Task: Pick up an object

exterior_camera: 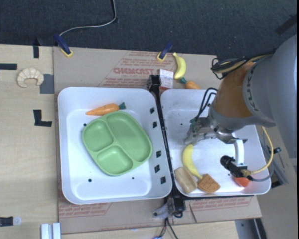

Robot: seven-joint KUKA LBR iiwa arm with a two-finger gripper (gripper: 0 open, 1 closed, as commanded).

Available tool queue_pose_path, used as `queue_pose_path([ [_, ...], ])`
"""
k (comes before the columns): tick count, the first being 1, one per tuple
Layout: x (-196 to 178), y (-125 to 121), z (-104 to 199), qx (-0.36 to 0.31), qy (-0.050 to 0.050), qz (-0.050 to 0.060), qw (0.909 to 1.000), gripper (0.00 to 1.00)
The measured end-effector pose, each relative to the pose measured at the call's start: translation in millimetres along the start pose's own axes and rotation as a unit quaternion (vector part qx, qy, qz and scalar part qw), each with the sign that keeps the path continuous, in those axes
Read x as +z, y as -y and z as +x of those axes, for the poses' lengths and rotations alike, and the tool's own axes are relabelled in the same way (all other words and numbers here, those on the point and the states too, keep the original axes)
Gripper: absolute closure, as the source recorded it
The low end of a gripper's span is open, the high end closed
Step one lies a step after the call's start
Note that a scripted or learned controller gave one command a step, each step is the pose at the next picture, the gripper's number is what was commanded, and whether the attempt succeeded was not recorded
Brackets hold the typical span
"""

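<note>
Gripper (195, 136) is hovering in right bin (175, 108), just above banana (190, 161); finger state: cannot tell.

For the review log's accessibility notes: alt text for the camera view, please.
The arm's claw hangs over the right bin, just above a banana lying beside a bread piece and a cookie. The left bin holds a green divided plate and a carrot.

Grey arm reaching left, hand (194, 135) lowered
</note>
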State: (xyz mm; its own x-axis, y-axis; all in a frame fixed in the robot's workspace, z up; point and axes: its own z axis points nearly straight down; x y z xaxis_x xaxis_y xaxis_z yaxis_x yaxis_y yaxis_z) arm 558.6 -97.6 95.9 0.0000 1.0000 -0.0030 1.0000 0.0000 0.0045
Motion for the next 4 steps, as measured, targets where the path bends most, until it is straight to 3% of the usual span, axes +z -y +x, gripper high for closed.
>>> queue_pose_path([
  [1, 0, 0, 0, 0.000, 0.000, 0.000, 1.0000, 0.00],
  [2, 9, 43, -1, 0.000, -0.001, 0.000, 1.0000, 0.00],
  [3, 0, 43, -2, 0.000, 0.000, -0.001, 1.0000, 1.00],
  [4, -89, 9, 83, -0.001, -0.002, 0.002, 1.0000, 1.00],
])
